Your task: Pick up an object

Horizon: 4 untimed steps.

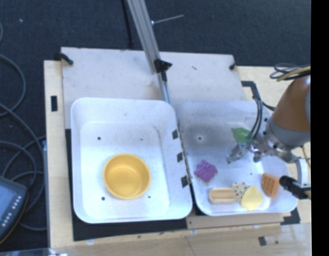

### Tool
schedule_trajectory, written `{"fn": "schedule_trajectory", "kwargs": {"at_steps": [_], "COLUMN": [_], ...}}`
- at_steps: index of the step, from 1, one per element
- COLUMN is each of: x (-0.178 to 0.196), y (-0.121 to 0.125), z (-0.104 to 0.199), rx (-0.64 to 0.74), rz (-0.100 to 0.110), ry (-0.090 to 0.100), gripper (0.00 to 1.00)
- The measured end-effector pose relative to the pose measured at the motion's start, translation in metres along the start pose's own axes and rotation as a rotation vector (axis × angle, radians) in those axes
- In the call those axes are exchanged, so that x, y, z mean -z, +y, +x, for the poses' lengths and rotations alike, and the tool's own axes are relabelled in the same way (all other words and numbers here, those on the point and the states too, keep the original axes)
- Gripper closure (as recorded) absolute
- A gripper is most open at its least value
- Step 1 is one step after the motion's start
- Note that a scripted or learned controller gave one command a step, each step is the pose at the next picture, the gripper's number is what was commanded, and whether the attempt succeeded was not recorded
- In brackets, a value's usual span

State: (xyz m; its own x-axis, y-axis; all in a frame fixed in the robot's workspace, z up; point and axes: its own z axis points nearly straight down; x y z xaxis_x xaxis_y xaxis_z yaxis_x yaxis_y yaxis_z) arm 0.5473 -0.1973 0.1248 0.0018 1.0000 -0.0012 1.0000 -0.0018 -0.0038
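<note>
1. Tan finger-shaped piece (222,195), lower edge of the right bin (207,116), lying flat; just beside it a small spotted cube (239,188) and a pale yellow wedge (252,198), the three close enough to crowd a grasp.
2. Orange ridged piece (269,184), lower right of the same bin, near the arm's black fitting.
3. Purple knobbly item (206,170), left-centre of the right bin, standing apart from its neighbours; judged the easiest candidate.
4. Yellow bowl (126,175), lower middle of the left bin (89,116), alone there.
5. Gripper (240,152), right-centre of the frame, low over the right bin floor; whether its tips are spread or closed cannot be told. Nothing seen between them.
6. Green object (241,134), just above the gripper, partly hidden by cabling.
7. Handling note: descend straight over one isolated item, centre it between the tips, avoid the bin wall and the crowded lower row.
</note>
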Motion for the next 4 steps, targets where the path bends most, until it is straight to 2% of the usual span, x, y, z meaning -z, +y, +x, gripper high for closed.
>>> {"fn": "schedule_trajectory", "kwargs": {"at_steps": [1, 3, 4], "x": [0.014, 0.092, 0.096], "y": [0.002, 0.003, 0.023], "z": [-0.001, -0.011, 0.039], "rx": [-0.005, 0.003, 0.01], "rz": [-0.009, -0.01, -0.007], "ry": [-0.001, -0.001, 0.002], "gripper": [1.0, 1.0, 1.0]}}
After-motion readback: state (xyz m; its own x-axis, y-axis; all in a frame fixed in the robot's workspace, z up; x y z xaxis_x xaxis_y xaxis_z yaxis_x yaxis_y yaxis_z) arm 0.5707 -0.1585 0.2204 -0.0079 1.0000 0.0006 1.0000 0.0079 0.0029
